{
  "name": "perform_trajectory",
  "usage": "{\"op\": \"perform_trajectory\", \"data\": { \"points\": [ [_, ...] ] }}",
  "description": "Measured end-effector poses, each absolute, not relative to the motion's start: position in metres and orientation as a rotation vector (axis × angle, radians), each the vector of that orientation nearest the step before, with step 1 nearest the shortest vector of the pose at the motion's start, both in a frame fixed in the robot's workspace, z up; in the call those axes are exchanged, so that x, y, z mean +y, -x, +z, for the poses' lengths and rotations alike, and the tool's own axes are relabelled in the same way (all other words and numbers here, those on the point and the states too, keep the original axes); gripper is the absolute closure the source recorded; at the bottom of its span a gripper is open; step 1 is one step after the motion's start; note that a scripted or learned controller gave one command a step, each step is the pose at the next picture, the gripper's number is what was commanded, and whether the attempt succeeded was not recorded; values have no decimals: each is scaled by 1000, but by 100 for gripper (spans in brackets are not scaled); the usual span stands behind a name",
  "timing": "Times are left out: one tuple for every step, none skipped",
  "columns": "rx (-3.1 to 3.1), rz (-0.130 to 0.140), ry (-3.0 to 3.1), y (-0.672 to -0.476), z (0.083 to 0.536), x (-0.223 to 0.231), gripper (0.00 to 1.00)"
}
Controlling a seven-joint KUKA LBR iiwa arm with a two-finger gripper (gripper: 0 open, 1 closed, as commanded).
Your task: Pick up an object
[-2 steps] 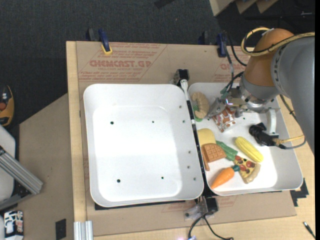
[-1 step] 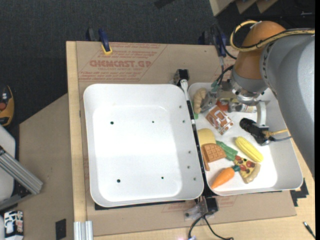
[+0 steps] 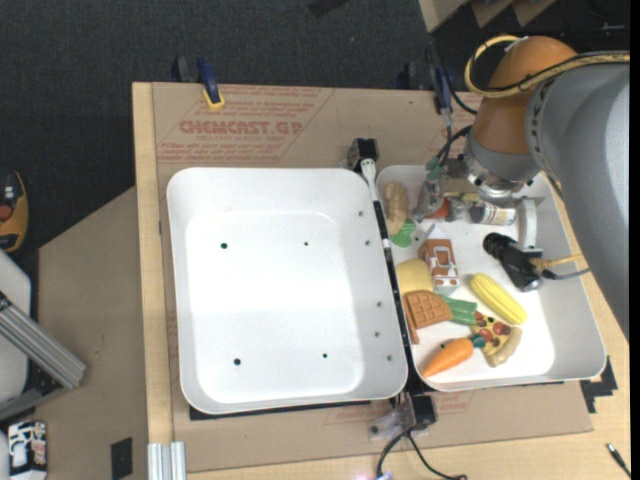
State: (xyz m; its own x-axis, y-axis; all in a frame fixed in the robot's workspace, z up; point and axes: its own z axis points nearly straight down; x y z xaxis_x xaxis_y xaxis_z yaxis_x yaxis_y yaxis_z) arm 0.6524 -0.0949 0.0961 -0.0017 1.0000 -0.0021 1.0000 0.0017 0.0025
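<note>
Tool (image 3: pixel 437 200) low over right bin's (image 3: pixel 575 358) far end, beside toy bread (image 3: pixel 398 203); finger state impossible to tell; corn (image 3: pixel 497 298), carrot (image 3: pixel 447 356), waffle (image 3: pixel 427 310) nearer.

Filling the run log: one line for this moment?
arm over right bin | pincer low at far end | toys unlifted | left bin

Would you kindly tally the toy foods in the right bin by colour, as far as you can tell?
Yellow: 2, corn and cheese wedge
Orange: 1, carrot
Brown: 1, waffle
Multicoloured: 1, pizza slice
Total: 5; others are unclear.
</note>
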Motion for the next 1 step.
{"op": "perform_trajectory", "data": {
  "points": [
    [2225,13,-2209,-653,192,-27,100]
  ]
}}
